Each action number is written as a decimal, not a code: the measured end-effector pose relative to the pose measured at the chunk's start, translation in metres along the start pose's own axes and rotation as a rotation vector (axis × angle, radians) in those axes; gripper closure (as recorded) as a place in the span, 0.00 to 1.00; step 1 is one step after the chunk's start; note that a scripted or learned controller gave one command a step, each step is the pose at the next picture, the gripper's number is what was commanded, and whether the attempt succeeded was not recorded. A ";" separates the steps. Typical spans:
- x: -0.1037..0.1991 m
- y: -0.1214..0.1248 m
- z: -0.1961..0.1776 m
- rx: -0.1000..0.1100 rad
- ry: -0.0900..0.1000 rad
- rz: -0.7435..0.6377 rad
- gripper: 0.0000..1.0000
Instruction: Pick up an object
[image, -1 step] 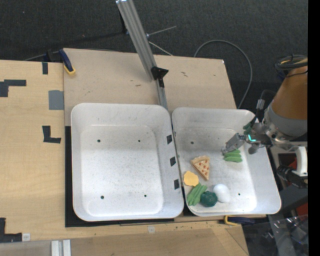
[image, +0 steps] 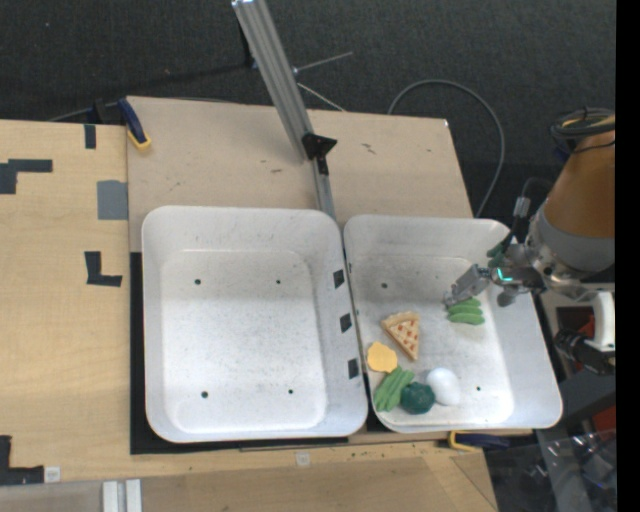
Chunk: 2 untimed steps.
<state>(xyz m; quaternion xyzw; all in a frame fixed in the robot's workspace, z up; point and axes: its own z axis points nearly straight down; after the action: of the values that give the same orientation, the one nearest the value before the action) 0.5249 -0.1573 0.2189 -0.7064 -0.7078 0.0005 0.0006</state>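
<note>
My gripper (image: 466, 292) reaches into the right bin (image: 420, 240) from the right, its fingers low over the bin floor. A small green object (image: 466, 315) lies just below the fingertips, touching or nearly touching them. Nothing shows between the fingers. A pizza-slice toy (image: 403, 333) lies near the bin's middle. A yellow piece (image: 381, 357), a green pod (image: 392, 388), a dark green ball (image: 418, 398) and a white egg-shaped piece (image: 442, 384) cluster at the front of the bin.
The left bin (image: 240, 320) sits beside the right one, with black clips on the shared wall. A metal pole (image: 285, 85) slants over the back of the bench. A cable loops behind the right bin.
</note>
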 end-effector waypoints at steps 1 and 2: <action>-0.003 -0.011 0.054 0.006 0.001 0.002 0.00; 0.006 -0.013 0.113 0.003 0.001 0.002 0.00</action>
<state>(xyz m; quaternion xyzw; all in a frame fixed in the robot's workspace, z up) 0.5120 -0.1512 0.1058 -0.7071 -0.7071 0.0011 0.0020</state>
